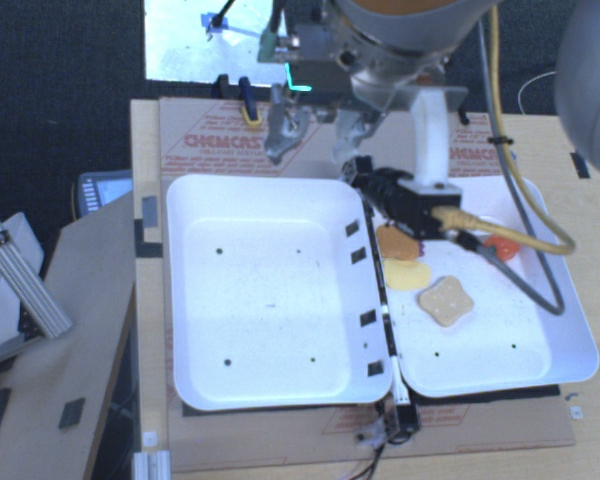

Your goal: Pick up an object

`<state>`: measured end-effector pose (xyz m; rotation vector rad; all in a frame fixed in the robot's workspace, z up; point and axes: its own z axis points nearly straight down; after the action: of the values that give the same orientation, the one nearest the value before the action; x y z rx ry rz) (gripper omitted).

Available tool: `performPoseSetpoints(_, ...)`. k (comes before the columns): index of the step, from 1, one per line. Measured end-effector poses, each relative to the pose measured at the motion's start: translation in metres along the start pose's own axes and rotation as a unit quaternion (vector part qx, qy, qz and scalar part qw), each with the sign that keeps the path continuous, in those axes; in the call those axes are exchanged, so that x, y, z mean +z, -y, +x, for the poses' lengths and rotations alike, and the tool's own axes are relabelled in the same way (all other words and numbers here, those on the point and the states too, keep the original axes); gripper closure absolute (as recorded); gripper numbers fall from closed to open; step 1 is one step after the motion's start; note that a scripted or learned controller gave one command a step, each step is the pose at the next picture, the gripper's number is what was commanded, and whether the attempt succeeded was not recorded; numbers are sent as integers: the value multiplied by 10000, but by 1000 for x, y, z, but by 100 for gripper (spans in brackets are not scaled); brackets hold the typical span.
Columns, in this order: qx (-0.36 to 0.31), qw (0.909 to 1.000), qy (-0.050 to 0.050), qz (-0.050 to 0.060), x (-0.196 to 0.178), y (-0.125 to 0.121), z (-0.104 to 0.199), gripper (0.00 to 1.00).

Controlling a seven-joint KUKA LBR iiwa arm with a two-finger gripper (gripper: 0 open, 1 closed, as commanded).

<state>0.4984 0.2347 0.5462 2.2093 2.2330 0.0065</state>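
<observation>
Hovering above the back rim near where the two bins meet, the gripper has its fingers spread wide, nothing between them. Candidates all sit in the right bin: orange piece touching a yellow slice, tan toast-shaped piece just beside that, and a red item, possibly toy fruit, half hidden by cable. Everything lies toward the view's lower right of the gripper; the orange piece is nearest.
</observation>
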Motion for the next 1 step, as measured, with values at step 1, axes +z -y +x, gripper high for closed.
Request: performPoseSetpoints(1, 0, 10000, 0, 0, 0, 0, 0, 0)
